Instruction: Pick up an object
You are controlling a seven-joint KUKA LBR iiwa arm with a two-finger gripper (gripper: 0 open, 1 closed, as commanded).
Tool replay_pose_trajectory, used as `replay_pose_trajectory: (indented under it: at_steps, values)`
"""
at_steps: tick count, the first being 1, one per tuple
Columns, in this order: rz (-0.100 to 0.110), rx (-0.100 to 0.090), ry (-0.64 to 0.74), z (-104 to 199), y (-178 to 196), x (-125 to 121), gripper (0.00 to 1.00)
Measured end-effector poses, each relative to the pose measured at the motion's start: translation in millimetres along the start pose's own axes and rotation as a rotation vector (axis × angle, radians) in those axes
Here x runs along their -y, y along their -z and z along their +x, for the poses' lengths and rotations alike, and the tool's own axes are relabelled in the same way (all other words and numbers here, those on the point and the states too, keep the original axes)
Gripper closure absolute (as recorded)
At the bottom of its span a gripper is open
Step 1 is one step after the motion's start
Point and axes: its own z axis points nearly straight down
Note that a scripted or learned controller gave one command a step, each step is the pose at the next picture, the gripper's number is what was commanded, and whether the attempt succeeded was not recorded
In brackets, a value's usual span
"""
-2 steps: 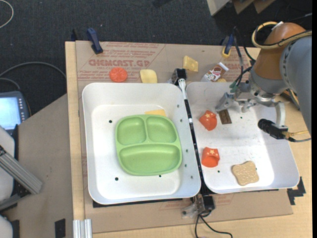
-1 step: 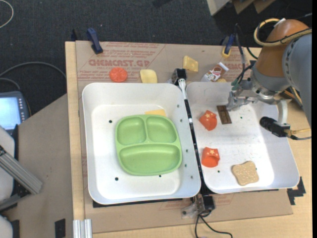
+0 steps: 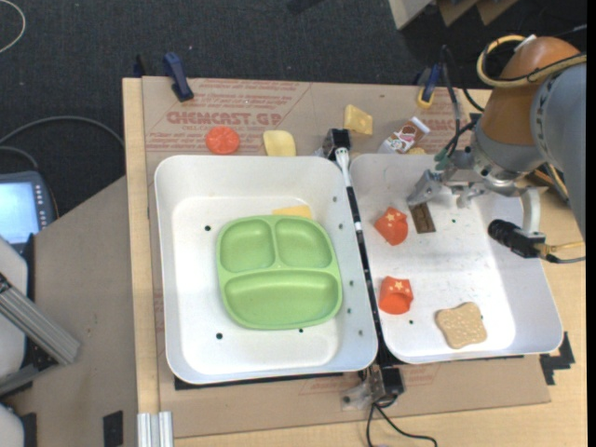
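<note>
Hovering low over the back of the right bin [image 3: 521, 291]: gripper [image 3: 438, 190], whether spread or closed impossible to tell from this slant. Nothing visibly held. Just beside it, toward the bin's middle, a small brown block [image 3: 424, 217], probably the nearest candidate and likely the target. Close on the block's left, an orange-red piece [image 3: 392, 225], near enough to be knocked or caught along with it. To do the pick well: centre squarely over the brown block, turn the wrist so the closing line crosses its narrow side, descend straight, close only once low enough to bracket it, then lift slowly. Keep clear of the orange-red piece and of the bin's dividing wall. Farther forward, well apart: a red cup-like piece [image 3: 396, 294] and a slice of toast [image 3: 461, 324], easier fallbacks in open space. Beyond, in the left bin [image 3: 186, 250], a green divided plate [image 3: 277, 271], no concern here.
</note>
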Motion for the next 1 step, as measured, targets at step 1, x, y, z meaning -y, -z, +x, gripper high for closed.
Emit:
replay_pose_trajectory:
  at_steps: [1]
  values:
    - [-0.005,0.002,0.000,-0.2,11.0,-0.9,1.00]
